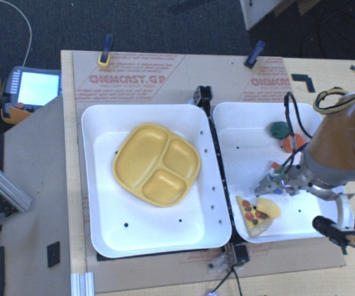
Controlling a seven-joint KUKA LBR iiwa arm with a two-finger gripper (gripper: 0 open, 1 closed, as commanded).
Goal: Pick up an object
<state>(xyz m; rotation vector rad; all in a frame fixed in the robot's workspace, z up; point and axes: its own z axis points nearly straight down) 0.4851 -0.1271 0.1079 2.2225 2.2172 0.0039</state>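
Observation:
In the right bin [245, 119] a toy pizza slice [257, 213] with red toppings lies at the front left corner. A green object [280, 129] and an orange object [292, 142] sit near the back. My gripper [272, 185] hangs low over the bin's middle, just behind the pizza slice, with a small red and blue piece [276, 165] right behind it. The arm's grey and orange wrist [341, 147] covers the bin's right part. I see nothing held in the gripper.
A yellow divided plate [157, 164] rests in the middle of the left bin [103, 214]. Black clamps sit on the wall between the bins [217, 165]. Cables loop off the arm at the back right.

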